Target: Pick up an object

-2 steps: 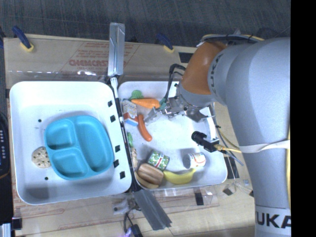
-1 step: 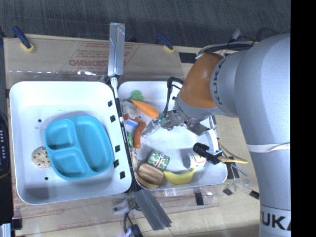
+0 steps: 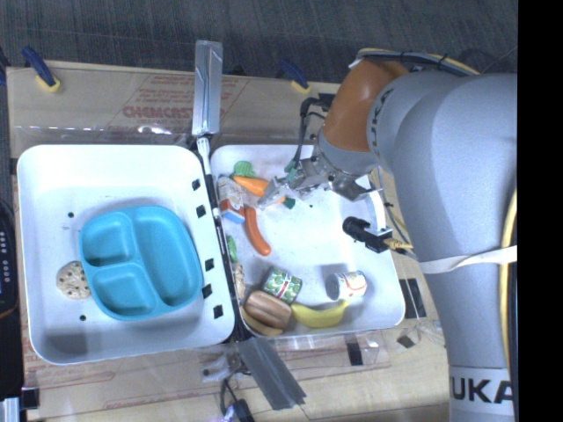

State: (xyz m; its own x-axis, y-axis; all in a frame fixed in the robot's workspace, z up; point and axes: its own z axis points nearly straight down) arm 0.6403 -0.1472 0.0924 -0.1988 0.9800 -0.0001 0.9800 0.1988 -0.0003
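My gripper [image 3: 283,188] is low in the right bin [image 3: 378,266], at its upper left part. It sits just right of an orange carrot [image 3: 251,185] and a green piece [image 3: 243,170]. A small orange and teal item [image 3: 288,202] lies right under the gripper tip. An orange-red sausage [image 3: 257,232] lies slanted below the gripper, apart from it. Nothing can be seen held.
Along the right bin's front lie a green can [image 3: 281,285], a brown bun [image 3: 266,311], a banana [image 3: 321,314] and a white and red can [image 3: 351,284]. The left bin [image 3: 44,174] holds a blue divided plate [image 3: 136,260] and a cookie [image 3: 73,280].
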